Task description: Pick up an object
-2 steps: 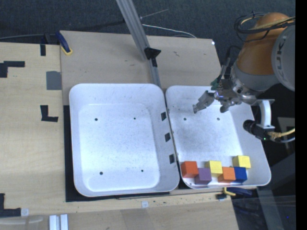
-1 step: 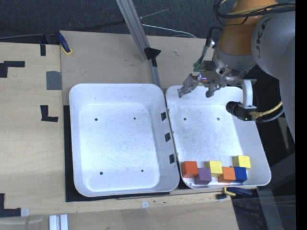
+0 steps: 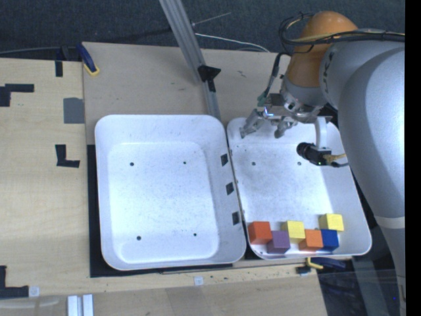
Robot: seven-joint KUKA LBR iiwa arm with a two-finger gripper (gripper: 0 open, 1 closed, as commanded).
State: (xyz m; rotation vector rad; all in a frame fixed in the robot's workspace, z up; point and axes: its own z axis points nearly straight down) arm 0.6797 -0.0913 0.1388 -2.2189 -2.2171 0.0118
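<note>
Several small blocks lie along the near edge of the right bin [image 3: 289,176]: an orange block [image 3: 260,232], a purple block [image 3: 281,241], a yellow block [image 3: 295,230], another orange block [image 3: 313,238], a blue block [image 3: 329,240] and a second yellow block [image 3: 333,222]. My gripper [image 3: 264,129] hangs over the far left corner of the right bin, well away from the blocks. Its two fingers are spread apart with nothing between them.
The left bin [image 3: 161,189] sits beside the right one. A slanted metal rod [image 3: 187,41] with a black clamp stands behind the bins. The arm's grey body covers the right side. A yellow-blue clip [image 3: 89,61] lies at the bench's far left.
</note>
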